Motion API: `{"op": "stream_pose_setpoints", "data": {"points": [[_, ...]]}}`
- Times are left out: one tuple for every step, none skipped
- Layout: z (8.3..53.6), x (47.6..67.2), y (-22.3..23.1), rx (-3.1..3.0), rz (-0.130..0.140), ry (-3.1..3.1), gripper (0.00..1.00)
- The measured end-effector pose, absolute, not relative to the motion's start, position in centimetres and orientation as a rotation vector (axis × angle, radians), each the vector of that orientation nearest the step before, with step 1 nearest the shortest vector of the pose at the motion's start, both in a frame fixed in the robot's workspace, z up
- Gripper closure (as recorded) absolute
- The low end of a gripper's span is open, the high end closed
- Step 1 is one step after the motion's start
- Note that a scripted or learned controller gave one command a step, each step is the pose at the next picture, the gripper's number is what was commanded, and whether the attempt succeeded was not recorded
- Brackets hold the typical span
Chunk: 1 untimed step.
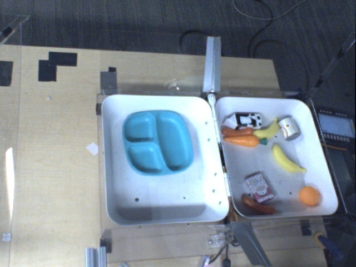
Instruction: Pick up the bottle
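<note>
Pale wooden bench [50,166] over dark carpet, bearing two white bins side by side. Left bin [111,204] with a blue divided tray [158,141]. Right bin [325,166] crowded: likely the bottle [243,119], black-and-white, lying on its side at the far left corner, touching a carrot [241,141] and just beside a small banana [268,130]; silver can [288,128], larger banana [288,161], orange [309,196] elsewhere. Pincer state: cannot tell. Judged to be at the very start, approach not yet made. Next: descend over the bottle, straddle its narrow width, avoid the carrot.

High fixed camera, slanting down, both bins [219,149] seemingly whole
</note>
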<state>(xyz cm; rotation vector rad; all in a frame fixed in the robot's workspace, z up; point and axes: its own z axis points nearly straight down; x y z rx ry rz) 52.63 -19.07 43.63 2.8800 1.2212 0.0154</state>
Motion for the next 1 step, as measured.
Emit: {"op": "stream_pose_setpoints", "data": {"points": [[43.59, 48.74, -19.99, 2.857, 0.005, 1.299, 1.00]]}}
